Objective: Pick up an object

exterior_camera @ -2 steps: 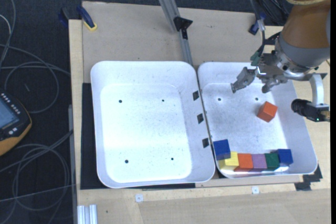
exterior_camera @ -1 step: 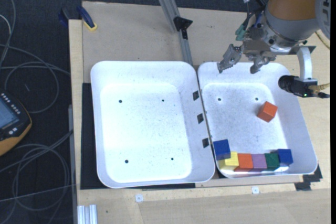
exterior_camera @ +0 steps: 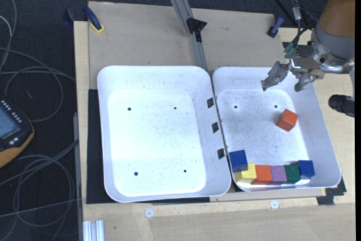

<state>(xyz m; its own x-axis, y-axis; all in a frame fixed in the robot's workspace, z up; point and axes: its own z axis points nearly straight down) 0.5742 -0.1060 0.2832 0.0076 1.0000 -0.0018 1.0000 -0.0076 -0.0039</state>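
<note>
Claw [exterior_camera: 286, 79] hovers over the back of the right bin [exterior_camera: 316, 121], fingers spread wide, nothing between them. Nothing picked yet, so the task is at the approach stage. Nearest candidate: orange cube [exterior_camera: 287, 119], alone mid-bin, just in front of the claw and clear of the walls. Other blocks sit packed in a row [exterior_camera: 271, 171] along the front edge, harder to grab. Left bin [exterior_camera: 113, 138] has no objects. Left to do: descend, close, lift.
</note>
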